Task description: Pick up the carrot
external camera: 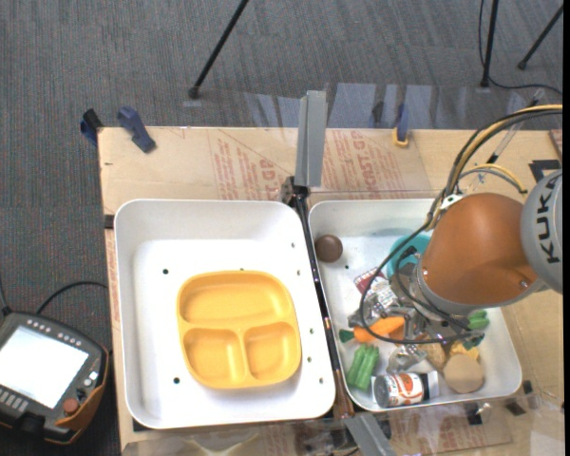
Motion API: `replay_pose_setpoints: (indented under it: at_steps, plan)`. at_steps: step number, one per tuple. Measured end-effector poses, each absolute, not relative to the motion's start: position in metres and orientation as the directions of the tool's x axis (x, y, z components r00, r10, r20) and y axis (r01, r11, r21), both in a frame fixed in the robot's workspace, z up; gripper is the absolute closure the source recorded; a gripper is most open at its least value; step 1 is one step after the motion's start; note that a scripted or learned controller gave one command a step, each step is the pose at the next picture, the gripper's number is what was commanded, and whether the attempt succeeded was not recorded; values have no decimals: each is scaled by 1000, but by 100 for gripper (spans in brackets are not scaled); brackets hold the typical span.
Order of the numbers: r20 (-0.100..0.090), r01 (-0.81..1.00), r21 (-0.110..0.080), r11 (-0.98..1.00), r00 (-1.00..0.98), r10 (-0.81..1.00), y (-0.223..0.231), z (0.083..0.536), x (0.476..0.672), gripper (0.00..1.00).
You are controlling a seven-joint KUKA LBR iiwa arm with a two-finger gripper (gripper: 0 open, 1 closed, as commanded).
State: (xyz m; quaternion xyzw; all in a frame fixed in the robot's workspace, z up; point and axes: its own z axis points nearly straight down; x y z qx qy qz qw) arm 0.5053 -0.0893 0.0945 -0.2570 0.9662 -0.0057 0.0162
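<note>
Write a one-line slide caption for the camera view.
KUKA arm's gripper reaches into the cluttered right bin beside the carrot; a yellow divided plate sits in the left bin.

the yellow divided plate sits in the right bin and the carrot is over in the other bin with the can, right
Not quite. The camera view shows the yellow divided plate in the left bin. The carrot lies in the right bin, near the can.

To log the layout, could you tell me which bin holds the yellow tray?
The left bin; the tray lies in it, while the right bin holds clutter.
</note>
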Motion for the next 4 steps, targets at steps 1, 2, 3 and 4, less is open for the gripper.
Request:
replay_pose_setpoints:
  at_steps: [1,2,3,4]
  plan:
    - [-2,-600,2,800,-800,-600,-82,87,547,0]
    - [-9,-586,-4,810,-810,-586,-82,89,514,0]
    - [-9,-590,-1,808,-808,-590,-79,98,514,100]
    - [-8,-590,0,807,-807,-590,-79,98,514,0]
